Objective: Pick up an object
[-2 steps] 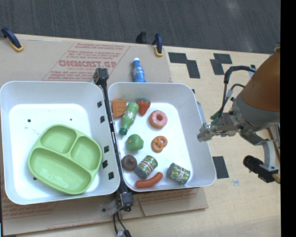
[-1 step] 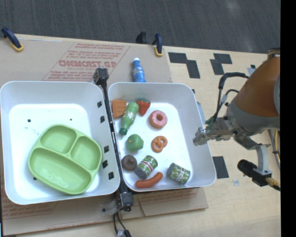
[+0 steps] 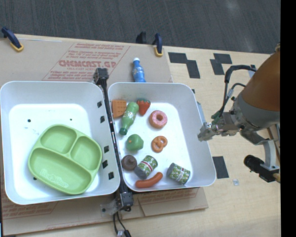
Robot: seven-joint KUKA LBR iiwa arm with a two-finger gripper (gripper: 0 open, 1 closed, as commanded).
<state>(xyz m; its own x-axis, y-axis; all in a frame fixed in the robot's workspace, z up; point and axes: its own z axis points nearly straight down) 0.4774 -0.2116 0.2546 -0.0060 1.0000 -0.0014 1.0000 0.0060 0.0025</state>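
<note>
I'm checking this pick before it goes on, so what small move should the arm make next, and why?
Probably slide the claw left, in over the right bin's rim. It sits just outside that rim, beyond the wall, with nothing between its fingers, and all the toys lie inside the bin. The nearest ones are the pink donut and the orange pretzel, so either looks a fair first target.

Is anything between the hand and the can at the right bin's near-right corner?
The hand sits outside the right bin, past its right wall. That raised wall lies between it and the can, so a sideways move would meet it. From above, nothing visible covers the can; the sausage lies beside it.
</note>
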